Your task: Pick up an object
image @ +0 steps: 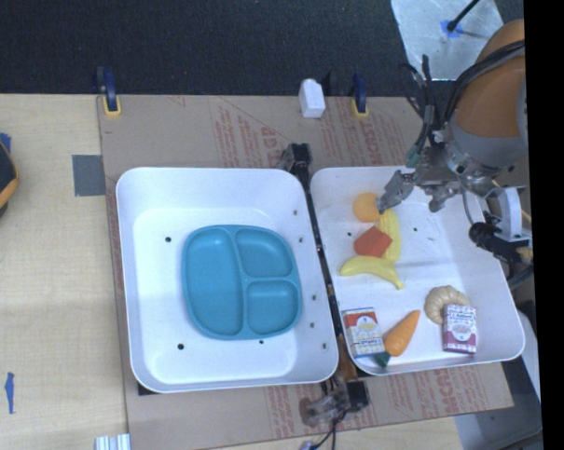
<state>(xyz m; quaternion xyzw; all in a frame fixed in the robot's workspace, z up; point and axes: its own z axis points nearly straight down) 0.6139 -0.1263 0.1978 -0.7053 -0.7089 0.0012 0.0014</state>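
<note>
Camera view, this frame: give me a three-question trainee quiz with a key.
1. True or false: the blue divided plate lies in the left bin.
2. Which item lies nearest the gripper? A) carrot B) orange ball C) bagel
3. Fill in: the red piece rests against the ____.

Key: 1 true. 2 B. 3 banana.

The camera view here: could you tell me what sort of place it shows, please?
Probably a robotics lab's pick-and-place bench: two white bins, left bin and right bin, sit on clamped cardboard, toy food like a banana lies there, and the arm's pincer hovers above.
</note>
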